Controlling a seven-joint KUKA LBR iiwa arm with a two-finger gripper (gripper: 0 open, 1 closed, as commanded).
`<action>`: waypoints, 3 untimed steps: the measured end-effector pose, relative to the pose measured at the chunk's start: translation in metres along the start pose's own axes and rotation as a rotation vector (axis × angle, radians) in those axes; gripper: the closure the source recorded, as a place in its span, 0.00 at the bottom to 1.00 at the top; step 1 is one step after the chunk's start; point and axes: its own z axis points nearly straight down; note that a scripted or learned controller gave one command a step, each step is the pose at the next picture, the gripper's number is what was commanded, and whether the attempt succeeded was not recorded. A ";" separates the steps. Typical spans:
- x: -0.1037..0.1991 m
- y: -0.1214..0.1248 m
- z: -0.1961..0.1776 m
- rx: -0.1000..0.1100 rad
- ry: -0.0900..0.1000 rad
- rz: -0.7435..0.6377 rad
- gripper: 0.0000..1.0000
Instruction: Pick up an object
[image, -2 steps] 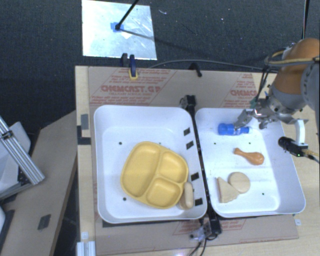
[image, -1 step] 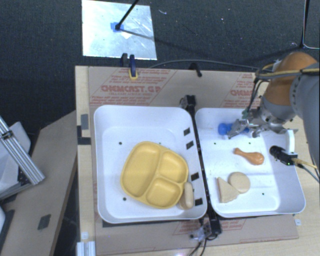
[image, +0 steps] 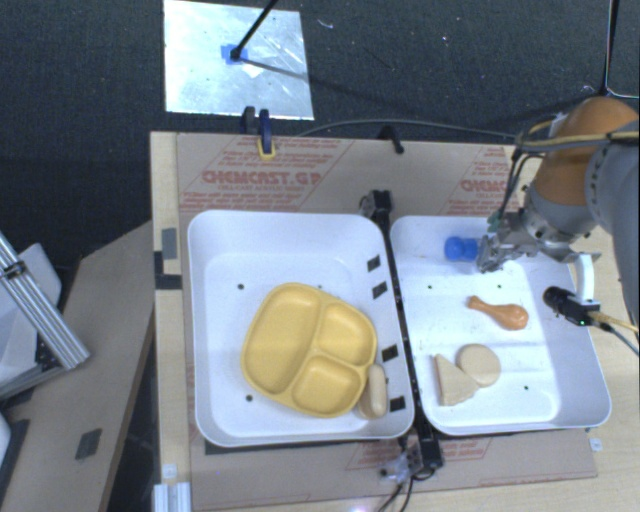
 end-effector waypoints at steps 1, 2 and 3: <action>-0.003 0.000 -0.044 -0.012 -0.002 0.005 1.00; 0.007 -0.001 -0.101 -0.014 -0.002 0.002 1.00; 0.007 0.000 -0.134 -0.012 -0.002 0.003 1.00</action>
